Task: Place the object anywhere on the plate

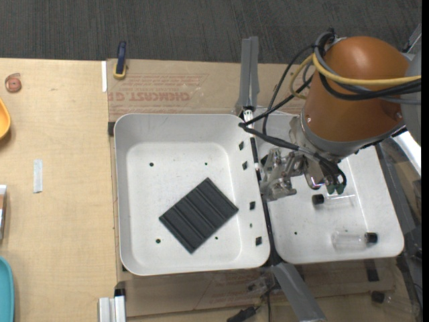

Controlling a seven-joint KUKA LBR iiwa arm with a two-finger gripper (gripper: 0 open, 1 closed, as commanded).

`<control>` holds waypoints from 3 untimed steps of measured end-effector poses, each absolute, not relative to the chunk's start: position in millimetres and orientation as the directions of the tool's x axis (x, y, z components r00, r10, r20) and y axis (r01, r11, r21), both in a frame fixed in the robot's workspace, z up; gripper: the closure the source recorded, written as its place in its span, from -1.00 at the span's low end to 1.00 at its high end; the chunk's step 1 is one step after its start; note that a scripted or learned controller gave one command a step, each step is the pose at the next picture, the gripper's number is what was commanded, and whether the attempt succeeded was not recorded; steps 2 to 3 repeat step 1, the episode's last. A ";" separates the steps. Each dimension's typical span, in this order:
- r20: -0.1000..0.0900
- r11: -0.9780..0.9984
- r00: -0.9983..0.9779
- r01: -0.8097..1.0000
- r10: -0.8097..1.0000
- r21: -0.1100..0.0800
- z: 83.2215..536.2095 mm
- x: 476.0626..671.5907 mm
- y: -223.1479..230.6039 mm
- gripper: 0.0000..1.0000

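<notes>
A dark grey ribbed rectangular plate (199,215) lies at a slant on the floor of the left bin (134,146). A small clear vial with a black cap (352,240) lies on its side near the front of the right bin (382,200). My gripper (277,180) hangs below the orange wrist band, low over the right bin's left side, close to the wall between the bins. It is well to the left of the vial and behind it, and right of the plate. Nothing is visibly held in it.
A small black piece (318,199) sits in the right bin just right of the gripper. Cables loop around the wrist (355,86). A blue clamp (120,59) sits at the cardboard's back edge. The wooden bench (53,180) at left bears small odds and ends.
</notes>
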State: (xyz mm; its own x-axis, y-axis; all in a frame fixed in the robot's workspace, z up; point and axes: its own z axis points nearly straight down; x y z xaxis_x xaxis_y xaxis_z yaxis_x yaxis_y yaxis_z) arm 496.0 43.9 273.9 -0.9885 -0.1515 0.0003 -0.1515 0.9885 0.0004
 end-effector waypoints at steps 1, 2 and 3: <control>-0.001 0.921 -0.921 -0.389 -0.389 0.001 246.3 511.0 115.8 1.00; -0.001 0.921 -0.921 -0.389 -0.389 0.001 246.3 511.0 115.8 1.00; -0.001 0.921 -0.921 -0.389 -0.389 0.001 246.3 511.0 115.8 1.00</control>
